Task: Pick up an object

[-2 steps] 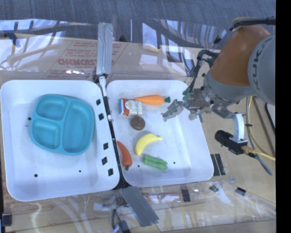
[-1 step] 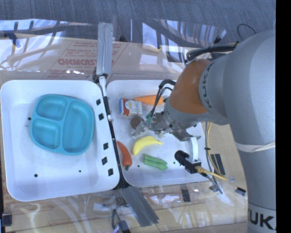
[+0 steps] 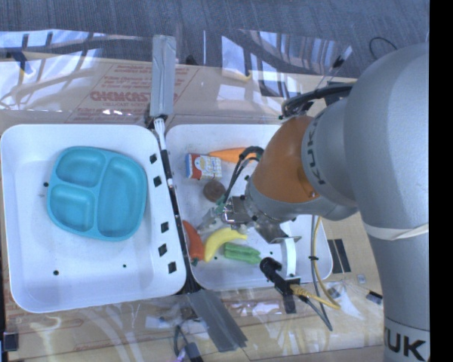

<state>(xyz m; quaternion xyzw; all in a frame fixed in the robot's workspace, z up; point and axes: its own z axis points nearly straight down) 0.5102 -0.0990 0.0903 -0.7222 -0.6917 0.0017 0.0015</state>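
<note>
We place the claw over the right bin, approach step — its opening we cannot tell. The banana lies at its six o'clock; next comes descent.

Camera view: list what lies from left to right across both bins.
Blue divided plate → red item at the right bin's left wall → yellow banana → green item → the arm's orange band.
</note>
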